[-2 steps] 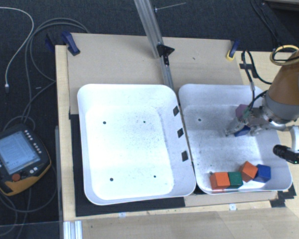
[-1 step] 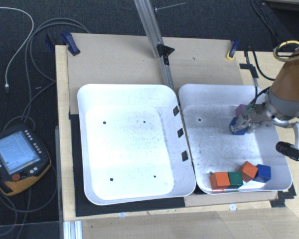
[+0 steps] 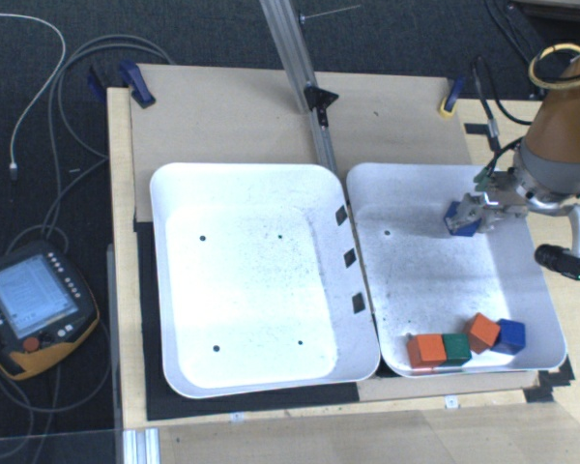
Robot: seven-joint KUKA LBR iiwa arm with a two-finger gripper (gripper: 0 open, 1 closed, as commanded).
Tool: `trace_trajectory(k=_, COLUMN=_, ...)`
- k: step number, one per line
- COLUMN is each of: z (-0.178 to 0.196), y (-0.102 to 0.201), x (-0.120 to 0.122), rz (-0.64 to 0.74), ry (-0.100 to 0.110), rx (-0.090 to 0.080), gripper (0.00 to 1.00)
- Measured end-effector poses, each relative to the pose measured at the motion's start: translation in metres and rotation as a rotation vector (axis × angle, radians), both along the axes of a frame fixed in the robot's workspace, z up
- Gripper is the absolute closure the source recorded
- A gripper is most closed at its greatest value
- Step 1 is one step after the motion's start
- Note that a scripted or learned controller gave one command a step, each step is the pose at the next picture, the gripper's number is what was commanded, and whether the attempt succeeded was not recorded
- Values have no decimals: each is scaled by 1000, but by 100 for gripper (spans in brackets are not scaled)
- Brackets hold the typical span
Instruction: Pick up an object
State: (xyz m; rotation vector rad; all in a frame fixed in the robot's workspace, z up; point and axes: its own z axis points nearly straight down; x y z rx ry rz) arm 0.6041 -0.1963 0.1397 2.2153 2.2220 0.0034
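My gripper [image 3: 467, 215] hangs over the upper middle of the right bin [image 3: 435, 288], reaching in from the right. A small blue block [image 3: 460, 223] shows between its fingers, and the gripper is shut on it above the bin floor. Along the bin's front edge lies a row of blocks: an orange block [image 3: 426, 349], a green block [image 3: 455, 347], a second orange block [image 3: 483, 331] and another blue block [image 3: 510, 334].
The left bin [image 3: 242, 278] stands beside the right one, with black clips along the shared wall. A metal pole [image 3: 295, 56] slants down to the bins' back edge. Cables and a teach pendant [image 3: 29, 307] lie off the bench at left.
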Motion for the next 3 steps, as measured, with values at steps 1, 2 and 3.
trace_trajectory(k=1, z=-42, y=70, x=13, rz=4, ry=8, rx=6, gripper=100)
trace_trajectory(k=2, z=65, y=157, x=23, rz=6, ry=-5, rx=5, gripper=100)
trace_trajectory(k=3, z=60, y=235, x=-36, rz=5, ry=12, rx=6, gripper=100)
